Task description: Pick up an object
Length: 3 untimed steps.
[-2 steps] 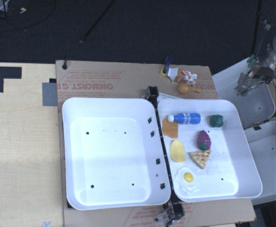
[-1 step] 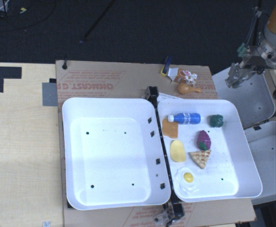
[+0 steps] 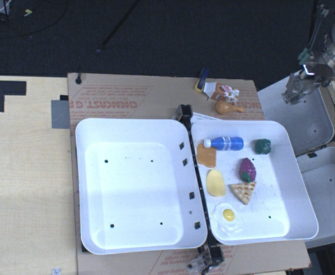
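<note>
Two shallow white bins are set side by side on a cardboard sheet laid over the tabletop. The left bin is separated from the right bin by a dark hinged divider.

In the right bin, a blue and white bottle is laid on its side near the far wall. Just left of it and slightly nearer, an orange slab is placed, touching or nearly touching the bottle's cap end. A dark green lump is seen to the right of the bottle, apart from it. A purple piece is set below these, with a waffle-patterned wedge just beneath it. A pale yellow oval lies left of the wedge, and a fried egg toy is found nearest the front wall.

Outside the bins, on the cardboard beyond the right bin, an orange-brown toy and a small wrapped item are left, beside a blue and yellow clip.

The gripper is seen at the upper right, over a grey surface, well apart from the right bin and every object in it. Whether it is open or closed cannot be told.
</note>
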{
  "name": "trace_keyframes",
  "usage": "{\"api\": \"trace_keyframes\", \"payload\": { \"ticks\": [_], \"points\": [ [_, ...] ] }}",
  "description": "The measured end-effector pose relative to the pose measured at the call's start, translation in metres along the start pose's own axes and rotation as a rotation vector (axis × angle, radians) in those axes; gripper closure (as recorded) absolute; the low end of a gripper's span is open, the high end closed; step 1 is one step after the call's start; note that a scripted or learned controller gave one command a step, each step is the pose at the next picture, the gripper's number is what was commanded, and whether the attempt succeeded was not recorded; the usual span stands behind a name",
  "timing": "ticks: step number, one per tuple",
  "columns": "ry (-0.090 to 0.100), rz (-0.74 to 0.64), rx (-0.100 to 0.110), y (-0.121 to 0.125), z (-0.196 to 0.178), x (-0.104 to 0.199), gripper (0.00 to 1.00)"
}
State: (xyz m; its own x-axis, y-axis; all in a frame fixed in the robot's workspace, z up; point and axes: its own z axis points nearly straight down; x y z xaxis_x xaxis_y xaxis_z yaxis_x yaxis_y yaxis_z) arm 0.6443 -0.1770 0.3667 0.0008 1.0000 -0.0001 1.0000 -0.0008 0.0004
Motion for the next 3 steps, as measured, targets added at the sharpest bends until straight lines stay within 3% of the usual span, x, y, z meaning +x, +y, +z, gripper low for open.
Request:
{"api": "trace_keyframes", "payload": {
  "ticks": [2, 3],
  "points": [
    [0.000, 0.000, 0.000, 0.000, -0.035, -0.036, 1.00],
    [0.000, -0.004, -0.002, 0.000, -0.066, -0.035, 1.00]
  ]
}}
